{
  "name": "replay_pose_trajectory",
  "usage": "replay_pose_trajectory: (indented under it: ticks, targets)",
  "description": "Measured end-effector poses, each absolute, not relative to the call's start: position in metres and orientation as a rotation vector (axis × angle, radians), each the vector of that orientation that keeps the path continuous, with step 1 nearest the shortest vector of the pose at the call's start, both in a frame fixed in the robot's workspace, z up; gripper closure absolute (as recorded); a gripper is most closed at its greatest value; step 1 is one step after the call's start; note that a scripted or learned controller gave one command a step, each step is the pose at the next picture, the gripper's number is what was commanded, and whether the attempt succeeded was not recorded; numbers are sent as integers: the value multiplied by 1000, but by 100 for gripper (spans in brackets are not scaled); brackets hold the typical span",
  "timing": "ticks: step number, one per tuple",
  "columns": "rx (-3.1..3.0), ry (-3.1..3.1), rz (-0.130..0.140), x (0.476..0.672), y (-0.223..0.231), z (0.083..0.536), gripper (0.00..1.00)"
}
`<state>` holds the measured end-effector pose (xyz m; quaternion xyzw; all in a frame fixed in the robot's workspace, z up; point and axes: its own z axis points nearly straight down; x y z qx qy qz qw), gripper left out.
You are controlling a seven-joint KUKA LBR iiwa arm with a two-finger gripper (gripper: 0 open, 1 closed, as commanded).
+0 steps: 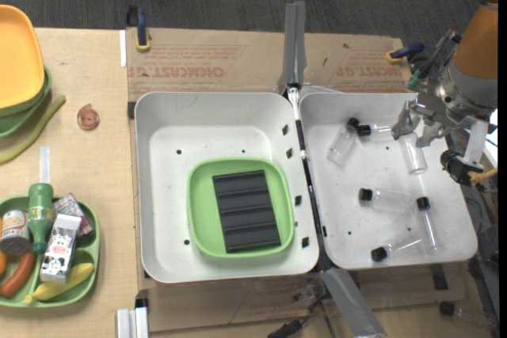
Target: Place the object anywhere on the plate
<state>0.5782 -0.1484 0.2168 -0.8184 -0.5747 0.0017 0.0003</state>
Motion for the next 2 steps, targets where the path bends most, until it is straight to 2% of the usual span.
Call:
replay_pose_trajectory:
  ticks: [1, 2]
  targets:
    - [-2571, -1805, 5, 578, -148, 217, 0]
    - [-2663, -1666, 5, 569, -206, 286, 0]
